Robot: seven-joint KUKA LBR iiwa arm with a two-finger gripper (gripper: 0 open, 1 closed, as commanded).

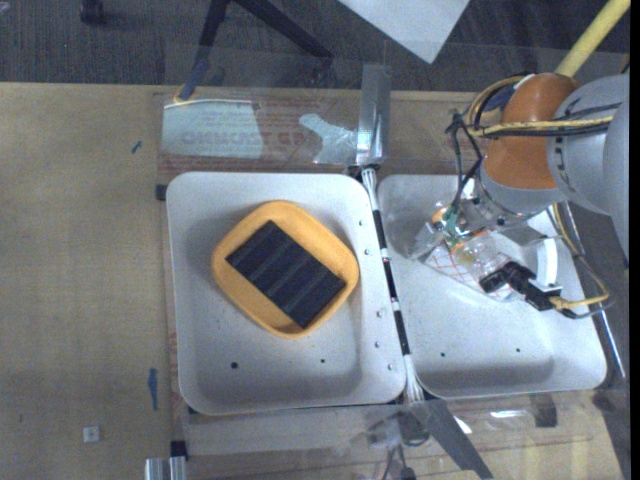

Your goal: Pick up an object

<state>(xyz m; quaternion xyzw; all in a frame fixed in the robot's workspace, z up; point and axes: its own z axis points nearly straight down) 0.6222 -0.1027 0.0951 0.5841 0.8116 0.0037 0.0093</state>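
A yellow-orange pad with a black ribbed top (285,268) lies in the middle of the left bin (200,368). In the right bin (500,358), my gripper (455,226) is low over the bin's upper part, close to the floor. Right by its tip lies a small clear, crinkly thing with reddish marks (468,256); whether it is touched or held is too unclear to tell. The grey arm with its orange band (530,133) comes in from the upper right.
The two bins meet at a raised rim (390,288) between them. A clear plastic sheet (250,130) lies on the bench behind the left bin. A yellow pole (600,23) slants at the top right.
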